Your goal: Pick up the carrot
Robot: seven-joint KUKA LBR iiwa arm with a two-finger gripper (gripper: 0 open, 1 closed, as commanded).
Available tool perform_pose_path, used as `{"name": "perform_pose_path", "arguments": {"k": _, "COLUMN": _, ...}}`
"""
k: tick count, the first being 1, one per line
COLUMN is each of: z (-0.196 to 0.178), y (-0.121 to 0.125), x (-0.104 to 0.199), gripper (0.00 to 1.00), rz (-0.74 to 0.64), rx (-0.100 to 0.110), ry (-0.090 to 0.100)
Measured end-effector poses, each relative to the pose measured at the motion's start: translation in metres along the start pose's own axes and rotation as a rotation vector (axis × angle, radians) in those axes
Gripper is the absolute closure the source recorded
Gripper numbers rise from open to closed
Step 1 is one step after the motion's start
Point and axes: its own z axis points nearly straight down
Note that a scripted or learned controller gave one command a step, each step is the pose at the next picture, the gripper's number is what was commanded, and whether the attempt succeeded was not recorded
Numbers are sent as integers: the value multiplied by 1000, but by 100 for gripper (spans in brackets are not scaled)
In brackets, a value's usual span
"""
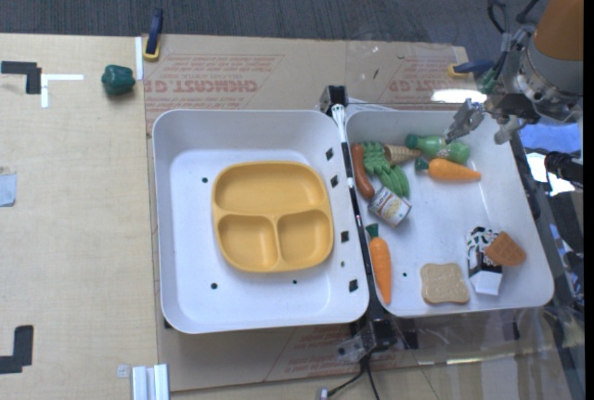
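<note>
While the gripper [484,118] hangs open and empty over the right bin's [520,291] far edge, the carrot [453,171] lies just below, so I'd say it's approaching and must descend.

Both white bins [176,231] look like smooth, slightly glossy plastic. The yellow divided plate [272,214] is matt plastic. The carrot [380,266] by the bin wall and the second carrot [453,171] have a smooth, faintly shiny plastic skin. The counter [65,231] is pale, matt wood; flat brown cardboard [251,78] lies under the bins. The tool [484,115] looks like dull grey metal.
</note>
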Motion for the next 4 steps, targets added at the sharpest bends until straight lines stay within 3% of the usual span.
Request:
{"name": "perform_pose_path", "arguments": {"k": 1, "z": 154, "y": 25, "x": -49, "gripper": 0, "rz": -34, "rx": -7, "ry": -1}}
{"name": "perform_pose_path", "arguments": {"k": 2, "z": 155, "y": -21, "x": -45, "gripper": 0, "rz": -45, "rx": -4, "ry": 0}}
{"name": "perform_pose_path", "arguments": {"k": 3, "z": 156, "y": -63, "x": -36, "gripper": 0, "rz": 55, "rx": -1, "ry": 2}}
{"name": "perform_pose_path", "arguments": {"k": 4, "z": 155, "y": -91, "x": -52, "gripper": 0, "rz": 210, "rx": -5, "ry": 10}}
